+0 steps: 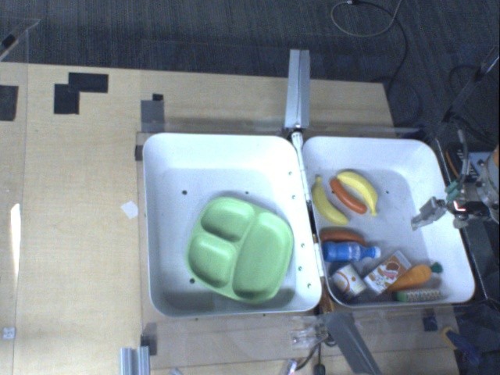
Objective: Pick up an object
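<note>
The right bin (391, 155) holds several toy foods. A yellow banana (362, 184) and an orange hot dog (348, 197) lie near its middle, with a second banana (320, 201) along the left wall. Lower down are a brown sausage (341, 236), a blue bottle (349, 251), two small cartons (386, 273) and a carrot (412, 276). My gripper (428, 212) hangs over the bin's right side, apart from all of these and to the right of the bananas. Nothing is visibly held in it.
A green divided plate (241, 248) lies in the left bin (172, 178). A metal post (298, 92) stands behind the wall shared by the bins. Cables and arm hardware (473, 194) crowd the right edge. A pale ridged item (420, 295) rests by the right bin's front wall.
</note>
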`<act>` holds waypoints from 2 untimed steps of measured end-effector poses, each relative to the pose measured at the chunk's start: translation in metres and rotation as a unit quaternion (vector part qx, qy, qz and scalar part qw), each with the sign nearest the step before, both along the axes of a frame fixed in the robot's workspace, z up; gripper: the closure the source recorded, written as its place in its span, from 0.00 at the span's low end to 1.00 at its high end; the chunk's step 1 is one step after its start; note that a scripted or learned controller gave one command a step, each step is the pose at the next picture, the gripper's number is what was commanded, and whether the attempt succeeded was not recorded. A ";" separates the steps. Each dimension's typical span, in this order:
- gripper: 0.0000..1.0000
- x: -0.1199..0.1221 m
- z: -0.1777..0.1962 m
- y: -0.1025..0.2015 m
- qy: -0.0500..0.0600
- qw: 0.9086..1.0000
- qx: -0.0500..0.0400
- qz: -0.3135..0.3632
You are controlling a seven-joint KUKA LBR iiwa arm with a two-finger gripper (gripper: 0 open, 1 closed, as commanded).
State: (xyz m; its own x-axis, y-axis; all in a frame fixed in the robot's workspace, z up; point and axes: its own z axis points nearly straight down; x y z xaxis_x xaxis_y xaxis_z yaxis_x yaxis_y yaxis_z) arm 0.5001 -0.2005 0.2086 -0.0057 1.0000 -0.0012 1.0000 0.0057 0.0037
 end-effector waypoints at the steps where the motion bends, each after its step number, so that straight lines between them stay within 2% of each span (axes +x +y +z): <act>1: 0.00 0.038 -0.118 0.062 -0.003 1.000 0.000 0.009; 2: 1.00 0.040 -0.106 0.064 -0.005 1.000 0.001 0.010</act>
